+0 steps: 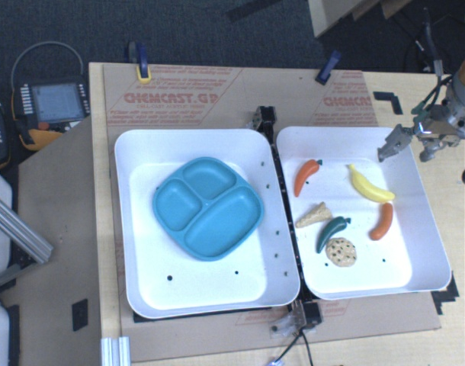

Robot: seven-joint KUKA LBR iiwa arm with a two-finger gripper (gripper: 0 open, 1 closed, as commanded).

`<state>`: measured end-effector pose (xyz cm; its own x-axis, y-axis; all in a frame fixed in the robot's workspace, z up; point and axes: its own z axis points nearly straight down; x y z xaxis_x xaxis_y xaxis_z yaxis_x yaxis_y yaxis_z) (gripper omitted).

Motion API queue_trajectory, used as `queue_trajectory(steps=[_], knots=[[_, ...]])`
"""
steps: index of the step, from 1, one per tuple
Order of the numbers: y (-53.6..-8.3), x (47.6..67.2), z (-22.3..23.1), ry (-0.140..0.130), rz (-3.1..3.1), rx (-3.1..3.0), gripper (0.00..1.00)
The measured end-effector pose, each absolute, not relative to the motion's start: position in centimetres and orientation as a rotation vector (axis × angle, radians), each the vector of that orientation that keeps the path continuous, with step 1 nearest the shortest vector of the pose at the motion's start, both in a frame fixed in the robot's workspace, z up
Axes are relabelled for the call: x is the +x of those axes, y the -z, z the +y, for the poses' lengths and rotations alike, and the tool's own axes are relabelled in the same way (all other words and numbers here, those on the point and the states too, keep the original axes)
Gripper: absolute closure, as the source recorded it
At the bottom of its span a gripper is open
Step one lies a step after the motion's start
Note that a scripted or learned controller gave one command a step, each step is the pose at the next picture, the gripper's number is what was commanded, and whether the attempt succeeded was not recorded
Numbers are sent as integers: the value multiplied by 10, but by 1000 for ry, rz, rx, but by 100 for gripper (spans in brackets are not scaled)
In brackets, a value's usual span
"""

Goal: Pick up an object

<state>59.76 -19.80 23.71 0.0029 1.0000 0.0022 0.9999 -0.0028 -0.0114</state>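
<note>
The gripper (412,145) hangs spread and empty over the right bin's (423,277) 1 o'clock rim, leaving 6 toys reachable; the banana (370,184) lies nearest, toward 8 o'clock.

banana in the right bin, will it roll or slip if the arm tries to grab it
The banana is curved and lies flat, so it probably pivots rather than rolls. Its glossy skin suggests hard plastic, likely light and somewhat slippery. It lies apart from the sausage, so a nudge should slide it freely on the right bin.
</note>
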Motion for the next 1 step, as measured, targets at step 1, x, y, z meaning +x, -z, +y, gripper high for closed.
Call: queue_trajectory(steps=[1], knots=[[-244, 600, -197, 0, -2223, -2222, 0]])
